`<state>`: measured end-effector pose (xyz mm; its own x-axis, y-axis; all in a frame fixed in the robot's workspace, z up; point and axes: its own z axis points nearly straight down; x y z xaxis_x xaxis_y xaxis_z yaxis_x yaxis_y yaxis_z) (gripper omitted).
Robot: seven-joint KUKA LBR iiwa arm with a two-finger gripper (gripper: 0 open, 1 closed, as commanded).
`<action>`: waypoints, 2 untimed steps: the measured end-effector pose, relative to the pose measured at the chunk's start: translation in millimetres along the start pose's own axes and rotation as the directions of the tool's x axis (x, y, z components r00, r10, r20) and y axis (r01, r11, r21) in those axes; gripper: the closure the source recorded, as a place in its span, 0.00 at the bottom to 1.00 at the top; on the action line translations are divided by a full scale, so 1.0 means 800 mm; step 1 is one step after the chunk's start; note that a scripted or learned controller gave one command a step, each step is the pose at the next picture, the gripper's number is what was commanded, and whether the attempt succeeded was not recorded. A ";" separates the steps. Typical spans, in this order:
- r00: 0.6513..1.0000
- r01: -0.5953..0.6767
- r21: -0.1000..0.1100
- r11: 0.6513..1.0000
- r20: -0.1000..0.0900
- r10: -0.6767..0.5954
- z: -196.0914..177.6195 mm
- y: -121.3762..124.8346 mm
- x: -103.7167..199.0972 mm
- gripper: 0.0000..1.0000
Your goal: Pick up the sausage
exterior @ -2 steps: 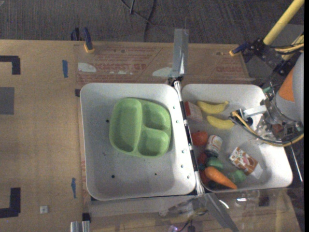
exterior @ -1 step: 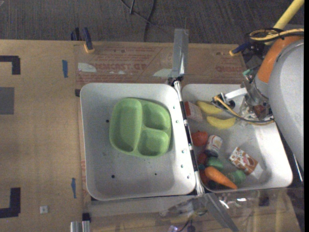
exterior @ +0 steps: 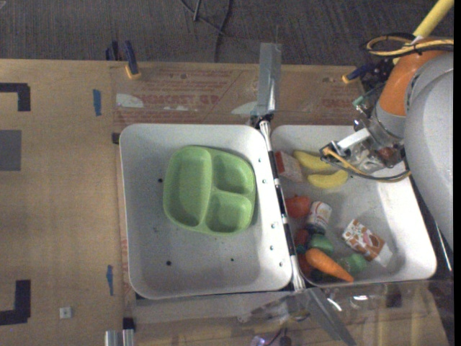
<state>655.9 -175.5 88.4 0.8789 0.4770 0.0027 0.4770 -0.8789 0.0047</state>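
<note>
**Sausage half-buried in the right bin**

The sausage (exterior: 302, 236) seems to be the small dark-red piece against the left wall of the right bin (exterior: 410, 215); it lies between a round red item (exterior: 297, 206) and the carrot (exterior: 328, 263), just beside a can (exterior: 319, 215); its shape is too crowded and blurred to make out fully, so the naming is uncertain. The gripper (exterior: 338, 150) hangs over the bin's far end, above the banana (exterior: 323, 172), well apart from the sausage; cables and the arm (exterior: 425, 114) obscure it, so its opening and any hold cannot be told. The arm is cut off at the right edge.
</note>
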 end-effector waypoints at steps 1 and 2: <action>0.920 0.393 0.001 0.920 0.000 -0.393 -0.001 -0.009 0.001 1.00; 0.995 0.096 0.001 0.995 -0.002 -0.096 -0.002 -0.075 0.032 1.00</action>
<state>649.7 -110.6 89.7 0.8289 0.5594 0.0040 0.5594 -0.8289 0.0041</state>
